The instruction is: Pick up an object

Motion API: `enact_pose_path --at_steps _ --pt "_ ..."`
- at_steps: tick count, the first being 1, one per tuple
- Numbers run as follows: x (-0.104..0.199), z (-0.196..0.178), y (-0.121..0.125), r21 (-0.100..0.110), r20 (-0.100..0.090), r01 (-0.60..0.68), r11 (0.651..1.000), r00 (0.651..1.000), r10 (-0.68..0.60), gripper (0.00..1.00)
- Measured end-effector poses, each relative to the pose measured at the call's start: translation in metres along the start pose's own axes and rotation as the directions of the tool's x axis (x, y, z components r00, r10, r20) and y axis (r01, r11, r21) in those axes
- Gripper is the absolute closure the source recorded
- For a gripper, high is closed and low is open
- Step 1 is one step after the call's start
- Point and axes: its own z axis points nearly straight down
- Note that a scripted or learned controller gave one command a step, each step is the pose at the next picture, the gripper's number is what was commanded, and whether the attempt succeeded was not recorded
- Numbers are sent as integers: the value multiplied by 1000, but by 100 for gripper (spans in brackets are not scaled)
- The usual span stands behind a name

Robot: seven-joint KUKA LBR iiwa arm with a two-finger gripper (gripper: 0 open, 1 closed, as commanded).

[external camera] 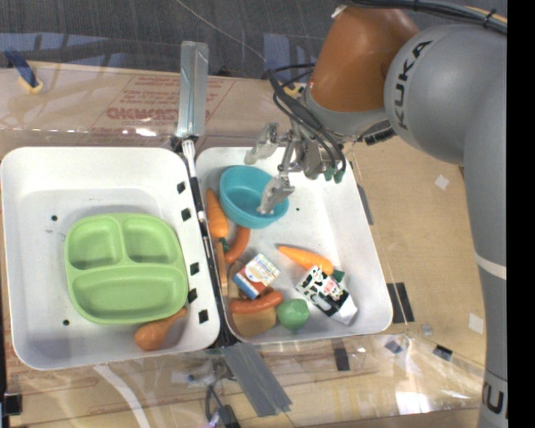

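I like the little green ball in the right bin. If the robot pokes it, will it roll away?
Probably only a little. The green ball looks round and smooth, so it could roll, but it sits wedged against the bin wall and the cow-patterned carton.

One fixed camera, mounted above the worktop (410,203), looks down at a slant. Both shallow white plastic bins fall within frame: the left bin (27,194) and the right bin (361,266), side by side and near centre. Distance is moderate; the bins' full outlines are visible. The grey arm with the orange band (428,69) enters from the right of the frame.
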Motion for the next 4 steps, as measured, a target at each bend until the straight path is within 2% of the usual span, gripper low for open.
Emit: enact_pose_path --at_steps 1,2,3,4 --pt "-3 93 -13 -3 13 -447 895 894 447 0" --pt "-13 98 -11 -18 18 -724 689 689 725 0" --pt "-2 104 -6 -14 13 -846 533 533 846 0" --pt "0 98 -5 -7 8 -842 540 540 842 100"
